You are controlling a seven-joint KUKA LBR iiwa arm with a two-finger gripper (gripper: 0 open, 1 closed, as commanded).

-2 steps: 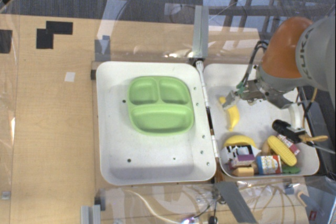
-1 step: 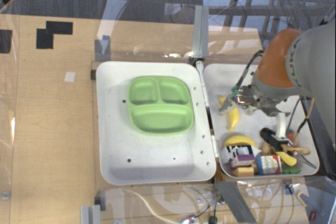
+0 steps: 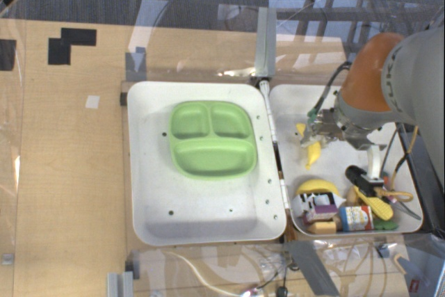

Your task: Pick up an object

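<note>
Two white bins; your gripper [image 3: 316, 130] hangs over the right white bin [image 3: 292, 104], right at a small yellow banana-shaped toy [image 3: 312, 151]. Finger state: cannot tell. Judged mid-grasp attempt. Next move calls for a confirmed pinch, then a straight lift.

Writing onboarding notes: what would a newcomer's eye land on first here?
The green divided plate in the middle of the left bin draws the eye first. Next, the grey arm's orange band over the right bin, with its gripper at a small yellow object. Mixed clutter crowds that bin's near end.
</note>
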